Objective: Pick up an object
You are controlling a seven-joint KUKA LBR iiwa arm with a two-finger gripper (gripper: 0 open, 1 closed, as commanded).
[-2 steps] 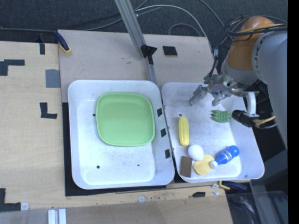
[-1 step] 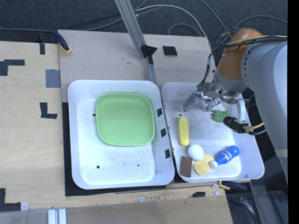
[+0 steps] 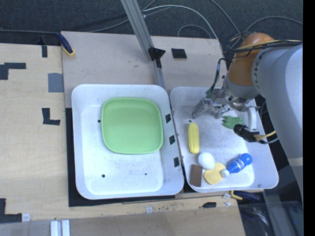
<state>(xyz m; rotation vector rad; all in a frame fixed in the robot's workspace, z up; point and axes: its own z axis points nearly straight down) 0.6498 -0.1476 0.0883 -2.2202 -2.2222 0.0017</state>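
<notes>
My gripper [image 3: 208, 113] hangs low over the back part of the right bin [image 3: 261, 181], open, with nothing between its fingers. A small green object [image 3: 231, 122] lies just to its right, partly covered by the wrist. In front of the gripper lies a yellow corn-like piece [image 3: 194, 137], lengthwise. Farther to the front are a white egg [image 3: 205, 160], a brown block [image 3: 196, 175], a flat yellow piece [image 3: 214, 175] and a blue bottle [image 3: 238, 163] lying on its side.
The left bin [image 3: 88, 171] holds a square green plate [image 3: 132, 126]. A metal pole [image 3: 142, 28] rises slantwise behind the bins. Cables loop over the bench at the back right. The grey arm fills the right side.
</notes>
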